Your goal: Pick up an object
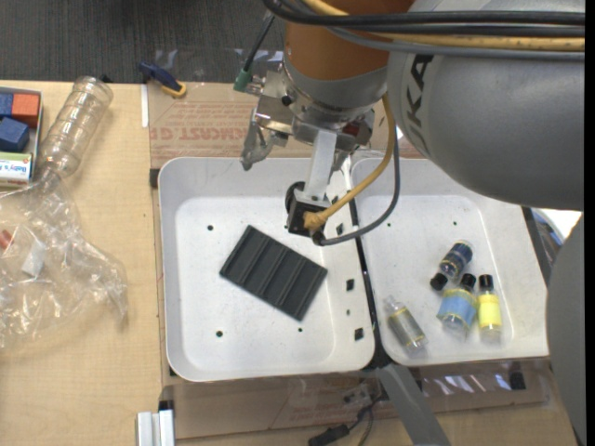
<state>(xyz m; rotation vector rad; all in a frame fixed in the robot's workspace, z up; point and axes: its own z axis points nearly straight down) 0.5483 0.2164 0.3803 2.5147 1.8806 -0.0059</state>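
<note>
Right of the slatted panel (273,272), small bottles (456,307) cluster.

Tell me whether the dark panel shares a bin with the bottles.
No, the panel lies in one bin, the bottles in the other.

We've got open floor all round the dark ribbed panel (274,269) in the left bin (200,328), widest along its near and left walls. Over in the right bin (423,216), a cluster of small bottles (456,307) crowds the near side. The far half lies bare, though the arm (483,82) hangs over both back edges.
</note>
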